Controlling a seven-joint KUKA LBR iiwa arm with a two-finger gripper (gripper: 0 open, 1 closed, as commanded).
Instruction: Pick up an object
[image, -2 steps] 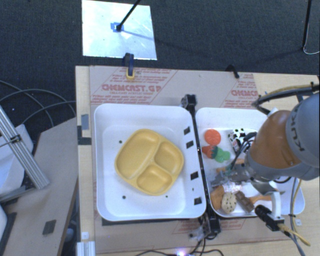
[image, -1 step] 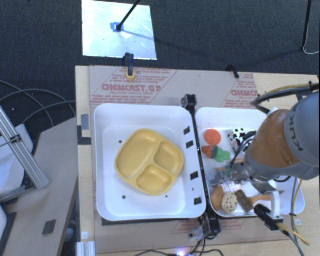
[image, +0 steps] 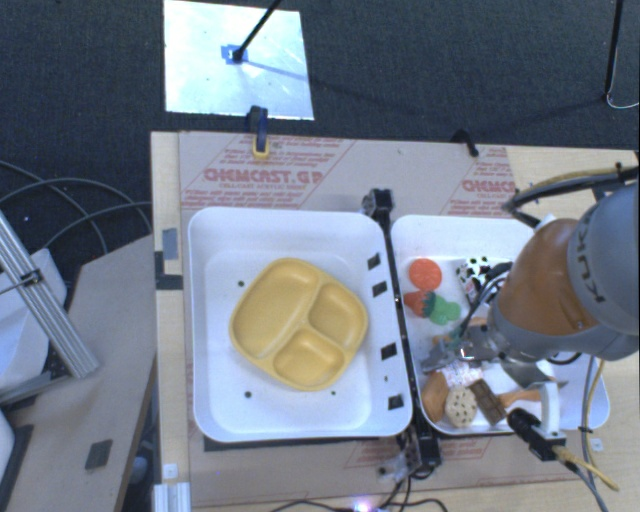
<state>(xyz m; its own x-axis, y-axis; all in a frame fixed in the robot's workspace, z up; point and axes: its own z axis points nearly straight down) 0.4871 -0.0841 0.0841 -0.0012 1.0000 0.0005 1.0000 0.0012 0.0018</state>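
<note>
One fixed overhead camera, slanted downward, both white bins (image: 290, 225) in frame, arm (image: 570, 290) entering from right

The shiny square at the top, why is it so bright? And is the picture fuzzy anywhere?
In the camera view, the pale square sheet on the dark floor glares almost white. The yellow tray in the left bin is evenly lit and fairly sharp. The small toys by the pincer in the right bin look softer and harder to tell apart.
</note>
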